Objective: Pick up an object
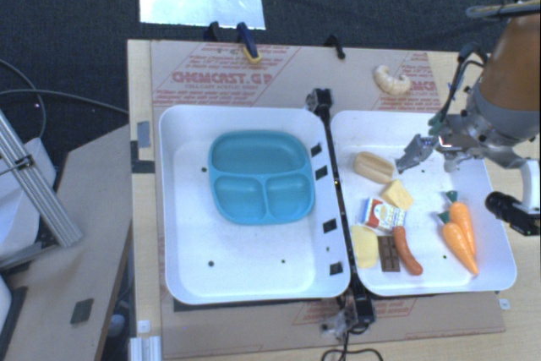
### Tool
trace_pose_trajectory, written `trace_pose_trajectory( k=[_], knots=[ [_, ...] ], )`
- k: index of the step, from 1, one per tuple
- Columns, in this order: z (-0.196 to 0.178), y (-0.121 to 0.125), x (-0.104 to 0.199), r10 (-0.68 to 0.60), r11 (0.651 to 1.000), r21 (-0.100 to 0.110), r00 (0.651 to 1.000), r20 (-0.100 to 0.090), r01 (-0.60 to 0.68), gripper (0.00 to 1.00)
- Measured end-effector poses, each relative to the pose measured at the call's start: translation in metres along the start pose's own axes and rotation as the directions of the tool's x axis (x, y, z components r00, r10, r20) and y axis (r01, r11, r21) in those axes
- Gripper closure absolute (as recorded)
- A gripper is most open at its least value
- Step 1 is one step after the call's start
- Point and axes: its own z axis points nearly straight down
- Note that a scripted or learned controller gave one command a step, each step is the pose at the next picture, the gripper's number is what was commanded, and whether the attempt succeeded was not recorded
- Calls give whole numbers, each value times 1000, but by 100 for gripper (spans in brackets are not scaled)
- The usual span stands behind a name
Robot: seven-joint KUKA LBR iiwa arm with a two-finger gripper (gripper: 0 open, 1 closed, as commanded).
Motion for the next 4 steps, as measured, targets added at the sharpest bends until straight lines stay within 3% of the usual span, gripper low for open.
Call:
trace_pose_trajectory(
  k=[1, 2, 3, 4],
  knots=[
    [87, -55, 51, -4, 1000, 12, 1000, -4, 4, 0],
    [83, -52, 47, 3, 1000, 1, 1000, 0, -3, 0],
    [83, -52, 74, -4, 1000, 1, 1000, -1, 4, 0],
    [83, -52, 67, 3, 1000, 0, 1000, 0, -3, 0]
  ],
)
